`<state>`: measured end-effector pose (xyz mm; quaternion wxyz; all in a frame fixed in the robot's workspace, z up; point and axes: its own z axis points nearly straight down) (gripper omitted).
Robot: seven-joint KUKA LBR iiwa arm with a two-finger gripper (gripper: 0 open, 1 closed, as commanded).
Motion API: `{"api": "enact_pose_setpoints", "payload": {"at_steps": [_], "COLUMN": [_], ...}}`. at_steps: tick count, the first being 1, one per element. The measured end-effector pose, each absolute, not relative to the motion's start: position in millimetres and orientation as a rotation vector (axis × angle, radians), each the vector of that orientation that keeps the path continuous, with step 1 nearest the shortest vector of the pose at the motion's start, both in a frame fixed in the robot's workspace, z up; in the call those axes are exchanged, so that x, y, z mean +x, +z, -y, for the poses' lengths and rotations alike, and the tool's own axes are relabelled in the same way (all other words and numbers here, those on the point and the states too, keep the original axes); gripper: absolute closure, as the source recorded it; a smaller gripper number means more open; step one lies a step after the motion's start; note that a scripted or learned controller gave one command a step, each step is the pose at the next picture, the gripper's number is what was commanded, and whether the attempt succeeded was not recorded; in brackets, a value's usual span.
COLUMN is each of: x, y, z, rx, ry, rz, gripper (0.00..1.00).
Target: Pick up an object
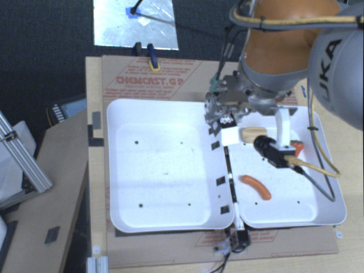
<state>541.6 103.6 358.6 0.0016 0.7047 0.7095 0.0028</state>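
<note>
Over the right bin [327, 209] hangs the gripper [227, 124], its grip state impossible to tell, while the small orange sausage-shaped piece [256, 186] lies apart below, probably light and rollable, best pinched across its middle

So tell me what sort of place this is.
Probably a robotics lab test bench, not a home or shop: a KUKA arm works over two white bins set on cardboard, with aluminium framing at the bench's left edge.
</note>
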Motion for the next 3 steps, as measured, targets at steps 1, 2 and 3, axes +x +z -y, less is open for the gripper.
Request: {"api": "enact_pose_setpoints", "payload": {"at_steps": [1,2,3], "x": [496.3,502.1,485.3], "y": [338,347,204], "z": [-113,11,-58], "rx": [2.217,2.229,2.219], "ry": [-0.002,0.001,-0.010], "rz": [-2.229,-2.206,-2.236], "gripper": [1.00,1.00,1.00]}}
